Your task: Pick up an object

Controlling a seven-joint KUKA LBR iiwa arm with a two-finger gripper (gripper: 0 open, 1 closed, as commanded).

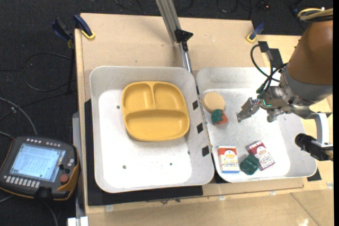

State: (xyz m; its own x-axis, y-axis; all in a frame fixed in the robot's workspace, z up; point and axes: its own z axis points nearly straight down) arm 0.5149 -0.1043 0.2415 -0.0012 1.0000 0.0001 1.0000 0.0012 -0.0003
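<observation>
We see two white bins sitting side by side on a tan bench (132,45).

The left bin (106,166) holds one thing: a yellow plate (156,110) with three parts in it. The plate lies flat near the far edge of this bin, a bit toward the right side. All three parts of the plate look bare.

The right bin (296,166) holds a few small things. A round tan thing (214,101) lies near the bin's left edge. Touching it on the near side is a small green and orange toy (218,117). Along the near edge of the bin lie three more things. A small box with a red top and a blue bottom (228,159) is close to the near left corner. Just beside it sits a dark green lump (249,165). Touching the lump on its right is a small red and white packet (261,154), lying tilted.

The gripper (247,110) hangs over the middle of the right bin, to the right of the tan thing and the toy. Its fingers point left. We see nothing between them. We cannot tell if the fingers are open or closed.
</observation>
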